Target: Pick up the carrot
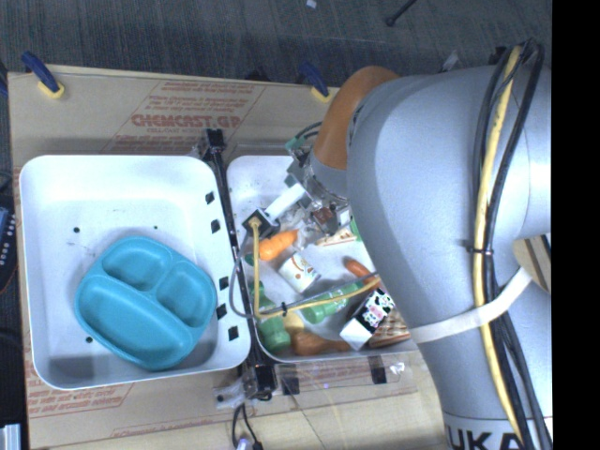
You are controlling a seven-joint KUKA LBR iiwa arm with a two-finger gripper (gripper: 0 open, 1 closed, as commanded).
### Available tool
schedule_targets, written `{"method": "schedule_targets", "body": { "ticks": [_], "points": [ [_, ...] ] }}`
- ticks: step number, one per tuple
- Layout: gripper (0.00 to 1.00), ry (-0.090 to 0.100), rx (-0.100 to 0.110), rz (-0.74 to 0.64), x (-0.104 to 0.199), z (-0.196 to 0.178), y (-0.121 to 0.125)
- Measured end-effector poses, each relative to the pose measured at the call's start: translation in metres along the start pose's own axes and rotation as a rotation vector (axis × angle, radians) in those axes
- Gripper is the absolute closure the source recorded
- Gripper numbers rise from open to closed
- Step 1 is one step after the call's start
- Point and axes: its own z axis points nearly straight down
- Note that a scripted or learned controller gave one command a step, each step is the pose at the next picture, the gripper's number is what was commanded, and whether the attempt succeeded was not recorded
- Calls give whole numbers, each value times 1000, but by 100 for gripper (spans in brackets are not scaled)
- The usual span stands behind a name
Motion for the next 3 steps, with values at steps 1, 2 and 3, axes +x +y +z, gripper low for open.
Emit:
{"method": "schedule_targets", "body": {
  "ticks": [1,2,3],
  "points": [
    [100,5,-6,84,-89,10,-20],
    [100,21,-17,157,-125,8,-51],
    [100,14,-10,192,-142,-116,-27]
  ]
}}
